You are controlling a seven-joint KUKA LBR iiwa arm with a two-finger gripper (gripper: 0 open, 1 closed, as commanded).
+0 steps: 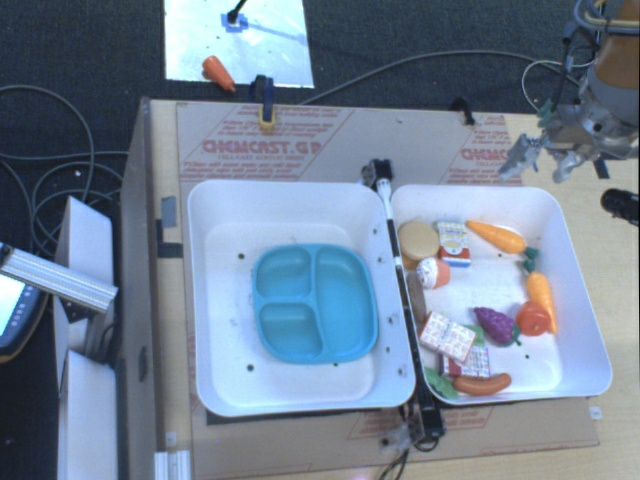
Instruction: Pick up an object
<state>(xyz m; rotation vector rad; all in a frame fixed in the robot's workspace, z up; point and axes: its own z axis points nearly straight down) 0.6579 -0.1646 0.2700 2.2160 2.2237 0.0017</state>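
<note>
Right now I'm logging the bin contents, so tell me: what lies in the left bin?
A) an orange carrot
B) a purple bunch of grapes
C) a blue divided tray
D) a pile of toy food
C: the blue divided tray lies in the left bin, while the toy carrot and grapes sit in the right bin.

Arm (610, 28) cut off by right edge.
</note>
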